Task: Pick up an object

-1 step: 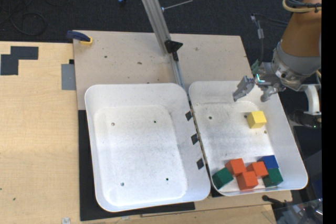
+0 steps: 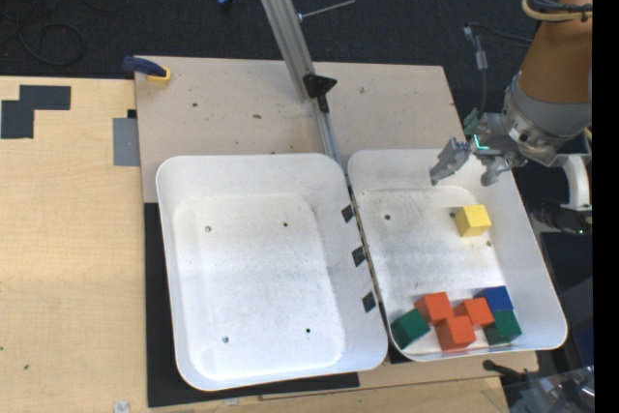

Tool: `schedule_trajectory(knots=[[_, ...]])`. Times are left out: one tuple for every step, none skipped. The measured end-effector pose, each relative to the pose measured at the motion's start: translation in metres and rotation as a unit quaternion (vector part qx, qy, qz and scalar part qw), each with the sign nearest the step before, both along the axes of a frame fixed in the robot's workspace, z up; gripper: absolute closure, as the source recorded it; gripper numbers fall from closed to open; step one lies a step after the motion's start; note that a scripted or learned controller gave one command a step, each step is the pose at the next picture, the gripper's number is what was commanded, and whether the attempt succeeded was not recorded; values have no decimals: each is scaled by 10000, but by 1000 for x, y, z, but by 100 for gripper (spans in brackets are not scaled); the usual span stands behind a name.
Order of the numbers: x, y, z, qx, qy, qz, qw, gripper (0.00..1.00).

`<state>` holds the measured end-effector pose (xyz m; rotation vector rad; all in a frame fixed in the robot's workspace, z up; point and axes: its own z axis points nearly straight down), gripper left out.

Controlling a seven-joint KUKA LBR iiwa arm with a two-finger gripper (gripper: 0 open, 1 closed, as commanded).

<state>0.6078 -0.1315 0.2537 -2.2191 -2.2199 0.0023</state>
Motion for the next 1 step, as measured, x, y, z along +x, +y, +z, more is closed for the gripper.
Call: schedule_trajectory(knots=[[6, 7, -60, 4, 30, 15, 10000, 0]])
